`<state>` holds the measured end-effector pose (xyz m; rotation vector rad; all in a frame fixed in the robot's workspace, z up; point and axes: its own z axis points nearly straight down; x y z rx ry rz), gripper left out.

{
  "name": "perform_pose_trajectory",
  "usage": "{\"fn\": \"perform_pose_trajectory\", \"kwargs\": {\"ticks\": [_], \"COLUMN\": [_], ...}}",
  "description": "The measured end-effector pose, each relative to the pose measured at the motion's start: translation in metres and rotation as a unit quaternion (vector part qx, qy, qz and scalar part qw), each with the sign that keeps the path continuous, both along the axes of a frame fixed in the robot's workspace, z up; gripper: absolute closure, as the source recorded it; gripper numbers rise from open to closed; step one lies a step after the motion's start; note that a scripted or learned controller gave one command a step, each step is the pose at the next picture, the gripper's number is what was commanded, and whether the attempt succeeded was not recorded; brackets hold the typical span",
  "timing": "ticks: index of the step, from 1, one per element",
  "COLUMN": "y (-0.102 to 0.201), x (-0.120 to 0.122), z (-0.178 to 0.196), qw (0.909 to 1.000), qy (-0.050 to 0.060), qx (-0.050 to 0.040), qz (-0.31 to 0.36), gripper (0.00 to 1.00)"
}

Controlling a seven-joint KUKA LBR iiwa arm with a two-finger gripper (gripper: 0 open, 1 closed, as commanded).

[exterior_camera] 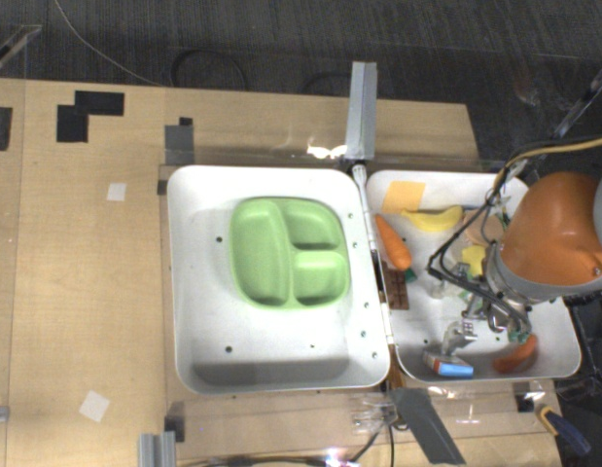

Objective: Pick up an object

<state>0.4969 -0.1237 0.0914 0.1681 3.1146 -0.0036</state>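
The right bin [407,353] holds several small items: an orange carrot [393,243], a yellow-orange block [403,196], a pale yellow piece [433,220], a brown bar [398,288], a blue cylinder with a red end [453,367] and a red-orange item [515,355]. My gripper [464,333] hangs low over the front of this bin, just above the blue cylinder and left of the red-orange item. The arm's orange band [558,227] and its cables cover the bin's right half. Nothing is visibly held.
The left bin [189,290] contains a green divided tray [286,251]. A metal post [361,110] stands at the back between the bins. The wooden bench [77,280] stretches out to the left.
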Motion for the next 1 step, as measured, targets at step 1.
{"fn": "perform_pose_trajectory", "kwargs": {"ticks": [1], "y": [0.0203], "x": [-0.0014], "z": [0.0003], "qw": [1.0000], "qy": [-0.001], "qx": [-0.0011], "qz": [-0.010], "gripper": [0.00]}}
